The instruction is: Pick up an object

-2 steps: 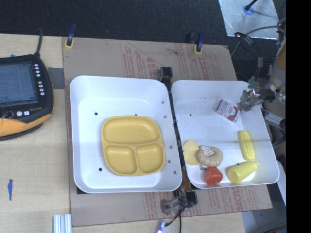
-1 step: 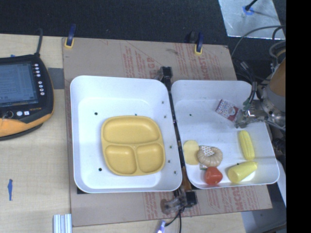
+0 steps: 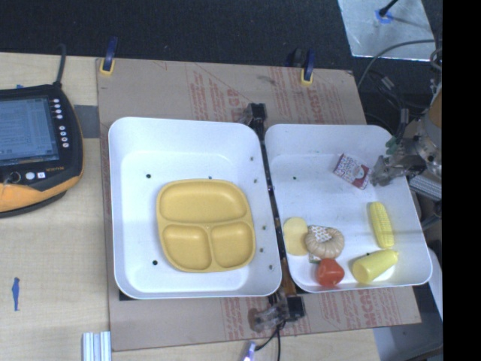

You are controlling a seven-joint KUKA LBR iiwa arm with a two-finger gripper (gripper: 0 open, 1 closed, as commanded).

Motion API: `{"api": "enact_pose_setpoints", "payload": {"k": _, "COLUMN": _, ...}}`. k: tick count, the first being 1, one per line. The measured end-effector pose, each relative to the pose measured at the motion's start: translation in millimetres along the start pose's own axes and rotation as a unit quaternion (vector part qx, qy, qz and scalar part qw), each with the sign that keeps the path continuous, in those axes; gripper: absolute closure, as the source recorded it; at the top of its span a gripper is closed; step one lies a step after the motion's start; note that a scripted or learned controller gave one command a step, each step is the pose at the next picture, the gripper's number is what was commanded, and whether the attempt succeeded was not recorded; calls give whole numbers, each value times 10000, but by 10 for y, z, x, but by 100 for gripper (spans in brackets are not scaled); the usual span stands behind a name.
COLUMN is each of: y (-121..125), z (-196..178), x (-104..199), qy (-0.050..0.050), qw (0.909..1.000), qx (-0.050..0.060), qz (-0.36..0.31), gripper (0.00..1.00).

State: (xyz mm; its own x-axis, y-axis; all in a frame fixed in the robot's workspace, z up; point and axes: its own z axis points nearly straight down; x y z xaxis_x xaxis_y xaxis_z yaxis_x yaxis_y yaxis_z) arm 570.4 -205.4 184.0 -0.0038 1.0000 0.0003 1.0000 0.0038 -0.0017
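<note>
**Mia:** Where is the gripper (image 3: 385, 168)?

**Ben:** At the right edge of the right bin (image 3: 301, 145), low down near the bin floor. I cannot tell if it is open or closed. It is too blurry.

**Mia:** Is it holding something?

**Ben:** I see nothing in it. A small red and white packet (image 3: 350, 170) lies just beside it, to its left.

**Mia:** What else is in that bin?

**Ben:** A corn cob (image 3: 381, 224), a yellow block (image 3: 375, 265), a red tomato (image 3: 329, 273), a round pastry (image 3: 325, 241) and a pale yellow piece (image 3: 294, 236). They sit near the front.

**Mia:** And the left bin (image 3: 128, 201)?

**Ben:** A yellow tray (image 3: 204, 224) with three parts lies flat in it.
</note>
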Motion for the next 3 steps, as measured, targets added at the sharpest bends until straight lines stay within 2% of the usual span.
{"api": "enact_pose_setpoints", "payload": {"k": 1, "y": 270, "z": 145, "x": -60, "qy": 1, "qw": 10000, "qx": -2, "qz": -5, "gripper": 100}}
{"api": "enact_pose_setpoints", "payload": {"k": 2, "y": 181, "z": 347, "x": -62, "qy": -4, "qw": 10000, "qx": 12, "qz": -7, "gripper": 100}}
{"api": "enact_pose_setpoints", "payload": {"k": 3, "y": 276, "z": -170, "x": -69, "qy": 0, "qw": 10000, "qx": -4, "qz": 2, "gripper": 100}}
